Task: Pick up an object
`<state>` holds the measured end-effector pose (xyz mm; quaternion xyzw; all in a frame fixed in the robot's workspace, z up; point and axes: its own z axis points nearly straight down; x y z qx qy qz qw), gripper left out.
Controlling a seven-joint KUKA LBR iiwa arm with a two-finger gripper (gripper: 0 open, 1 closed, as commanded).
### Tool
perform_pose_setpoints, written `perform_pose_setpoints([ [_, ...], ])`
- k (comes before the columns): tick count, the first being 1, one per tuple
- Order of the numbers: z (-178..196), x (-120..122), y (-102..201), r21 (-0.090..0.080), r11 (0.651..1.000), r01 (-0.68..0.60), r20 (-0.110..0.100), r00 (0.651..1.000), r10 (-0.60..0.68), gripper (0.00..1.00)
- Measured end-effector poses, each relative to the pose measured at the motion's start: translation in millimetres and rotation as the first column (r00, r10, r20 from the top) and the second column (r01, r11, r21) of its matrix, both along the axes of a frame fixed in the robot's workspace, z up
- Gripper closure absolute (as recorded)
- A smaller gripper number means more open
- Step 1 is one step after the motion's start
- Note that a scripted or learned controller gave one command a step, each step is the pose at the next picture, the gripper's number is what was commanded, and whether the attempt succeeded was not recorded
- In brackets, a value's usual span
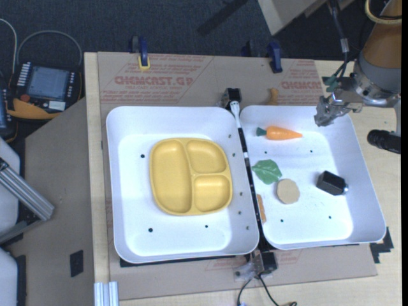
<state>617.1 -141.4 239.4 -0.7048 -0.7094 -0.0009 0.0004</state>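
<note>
Camera view: left bin [121, 171] holds a yellow divided plate [190, 175]; right bin [363, 196] holds carrot [283, 133], green leaf [267, 171], tan round piece [287, 192], black block [331, 182]; my pincer [326, 116] hangs over its upper right corner, opening I cannot tell.

This is a robotics lab. A cardboard-covered bench [191, 75], clamped at its far edge, bears two white bins [121, 171]. Left of the bench lies a teach pendant [48, 85] with cables.
</note>
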Motion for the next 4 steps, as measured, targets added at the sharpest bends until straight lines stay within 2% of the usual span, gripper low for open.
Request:
perform_pose_setpoints([
  [2, -13.9, 19.3, 119.4, -0.001, 1.0, 0.0, 0.0, 1.0, 0.0, 1.0],
  [4, -27.6, 13.7, 215.4, 0.0, 1.0, 0.001, -0.005, 1.0, -0.001, 1.0],
])
